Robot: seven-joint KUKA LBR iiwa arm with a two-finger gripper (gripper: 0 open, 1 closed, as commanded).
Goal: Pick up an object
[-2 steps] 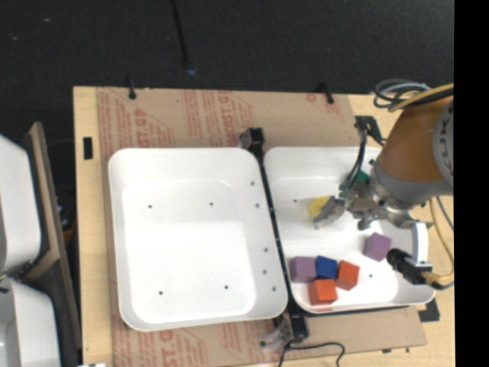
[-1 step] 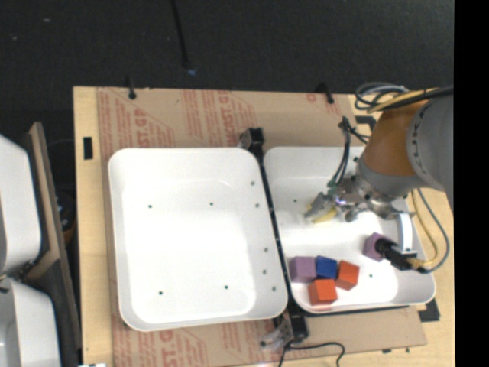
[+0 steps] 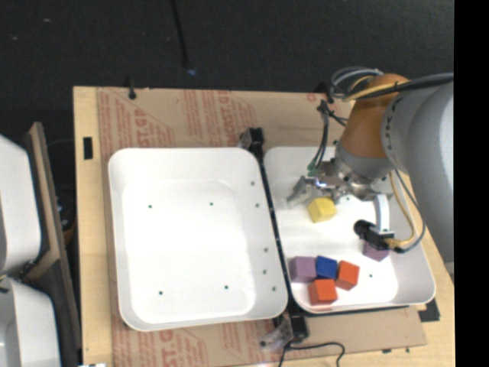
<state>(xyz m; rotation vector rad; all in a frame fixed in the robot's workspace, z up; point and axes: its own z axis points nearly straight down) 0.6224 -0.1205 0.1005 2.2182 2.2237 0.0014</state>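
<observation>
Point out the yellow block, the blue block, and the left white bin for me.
yellow block (image 3: 322,209), camera view, middle of its top face.
blue block (image 3: 326,267), camera view, centre of its top.
left white bin (image 3: 187,228), camera view, bare floor of it.

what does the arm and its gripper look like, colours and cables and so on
The arm is bulky, smooth and grey, with a rounded orange band above the wrist. Thin cables loop over the top of that band, and more run down beside the wrist, including a yellowish one. The gripper is small, metallic grey, with two slim fingers.
</observation>
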